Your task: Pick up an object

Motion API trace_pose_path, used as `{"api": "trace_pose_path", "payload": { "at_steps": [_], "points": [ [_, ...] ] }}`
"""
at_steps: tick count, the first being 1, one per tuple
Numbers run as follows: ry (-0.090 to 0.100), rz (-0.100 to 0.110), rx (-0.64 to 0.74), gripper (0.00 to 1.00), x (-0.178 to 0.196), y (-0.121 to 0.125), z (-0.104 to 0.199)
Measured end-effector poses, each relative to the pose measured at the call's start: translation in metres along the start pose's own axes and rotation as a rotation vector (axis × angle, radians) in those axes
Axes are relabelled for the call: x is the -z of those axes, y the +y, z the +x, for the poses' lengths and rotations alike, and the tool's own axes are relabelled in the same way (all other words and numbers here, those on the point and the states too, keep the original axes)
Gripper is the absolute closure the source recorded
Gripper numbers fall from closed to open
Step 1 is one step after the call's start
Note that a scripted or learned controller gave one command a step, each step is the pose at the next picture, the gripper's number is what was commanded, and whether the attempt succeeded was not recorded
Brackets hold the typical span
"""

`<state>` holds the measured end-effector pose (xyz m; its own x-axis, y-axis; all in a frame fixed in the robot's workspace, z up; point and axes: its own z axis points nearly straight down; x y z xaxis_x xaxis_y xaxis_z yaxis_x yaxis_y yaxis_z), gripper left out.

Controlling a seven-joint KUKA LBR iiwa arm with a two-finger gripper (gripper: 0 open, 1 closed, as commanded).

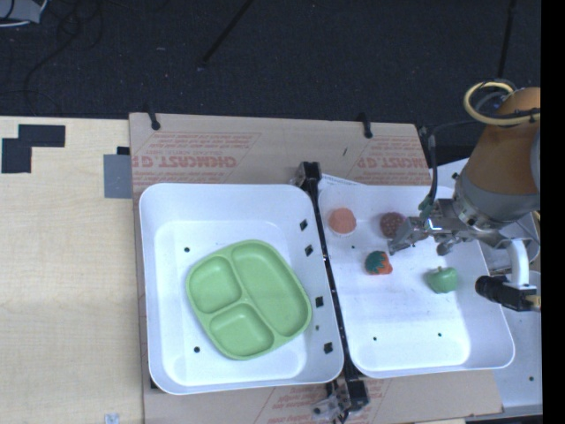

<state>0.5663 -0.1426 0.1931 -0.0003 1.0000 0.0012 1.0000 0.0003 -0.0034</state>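
Nearest us, the left bin (168, 360) holds a green divided plate (248, 299), flat, tilted diagonal in the bin. Right bin (415, 352) carries four small items, probably scattered loose as pick targets: a pink ball (342, 221) near the divider, a dark brownish lump (391, 224) beside it, a green-and-red strawberry-like piece (379, 262) mid-bin, a green piece (443, 279) toward the right wall. The claw (430, 230) hangs low over the right bin's upper right, just beside the dark lump, nothing seen gripped. We cannot tell whether it is spread or clenched. We judge no item lifted yet; everything rests on the bin floor. Cardboard (265, 153) lines the surface under both bins.
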Motion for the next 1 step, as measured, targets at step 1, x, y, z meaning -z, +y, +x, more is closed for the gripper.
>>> {"api": "trace_pose_path", "payload": {
  "at_steps": [1],
  "points": [
    [0.000,0.003,0.000,0.00,-0.0433,-0.0043,0.0006]
  ]
}}
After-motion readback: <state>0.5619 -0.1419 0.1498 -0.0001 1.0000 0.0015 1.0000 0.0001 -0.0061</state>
